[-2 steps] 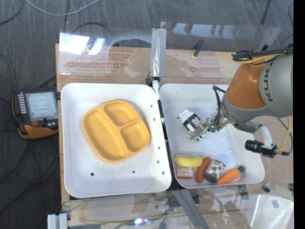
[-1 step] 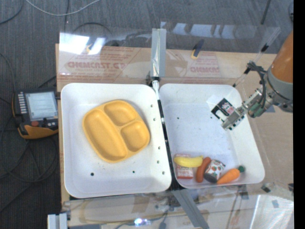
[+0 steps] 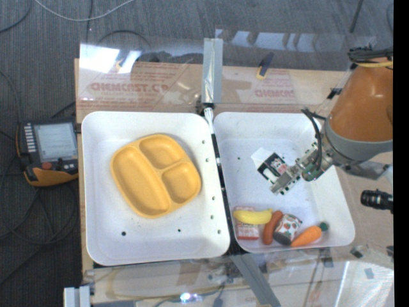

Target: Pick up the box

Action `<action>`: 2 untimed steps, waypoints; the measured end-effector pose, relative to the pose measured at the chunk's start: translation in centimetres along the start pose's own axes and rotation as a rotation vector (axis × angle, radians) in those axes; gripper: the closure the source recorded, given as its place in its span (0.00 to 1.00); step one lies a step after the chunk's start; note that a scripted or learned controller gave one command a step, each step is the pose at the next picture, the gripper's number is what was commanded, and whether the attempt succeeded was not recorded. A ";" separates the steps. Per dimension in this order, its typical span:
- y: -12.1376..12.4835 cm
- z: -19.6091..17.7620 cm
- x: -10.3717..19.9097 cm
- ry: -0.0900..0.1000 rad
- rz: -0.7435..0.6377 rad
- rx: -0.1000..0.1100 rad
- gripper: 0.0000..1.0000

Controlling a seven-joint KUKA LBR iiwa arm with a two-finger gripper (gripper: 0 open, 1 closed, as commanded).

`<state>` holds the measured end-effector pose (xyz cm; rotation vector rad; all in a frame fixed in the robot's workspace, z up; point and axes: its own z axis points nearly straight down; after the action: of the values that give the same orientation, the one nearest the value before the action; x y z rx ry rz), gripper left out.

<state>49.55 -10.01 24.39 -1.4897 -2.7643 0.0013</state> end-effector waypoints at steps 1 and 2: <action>-0.9 13.5 -0.3 -0.013 -0.055 -0.013 1.00; -3.3 9.0 -3.0 0.000 0.139 0.000 1.00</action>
<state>48.41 -14.39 15.35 -1.6784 -2.6546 0.0014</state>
